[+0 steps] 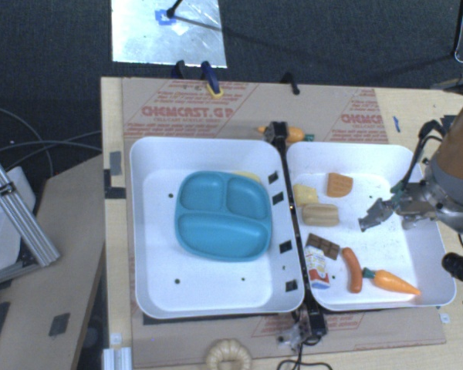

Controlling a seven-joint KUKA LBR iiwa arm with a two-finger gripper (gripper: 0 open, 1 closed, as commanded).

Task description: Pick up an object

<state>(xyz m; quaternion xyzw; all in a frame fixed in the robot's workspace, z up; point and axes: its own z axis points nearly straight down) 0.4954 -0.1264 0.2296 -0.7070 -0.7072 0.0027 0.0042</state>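
gripper (373, 215): right of frame, over the right bin (428, 284)
jaws: state cannot be told
carrot (393, 282): lower right

A robotics lab is indicated. Two shallow white plastic bins (216, 303) are clipped side by side onto a wooden table (239, 102) printed with red lettering. Extruded aluminium framing (15, 214) is seen at the left, black cables (31, 141) are trailed across dark carpet (46, 45), and a grey robot arm (455, 168) is mounted at the right.

Two white bins (216, 303), one blue plate (222, 214), one carrot (393, 283), one sausage (353, 269).
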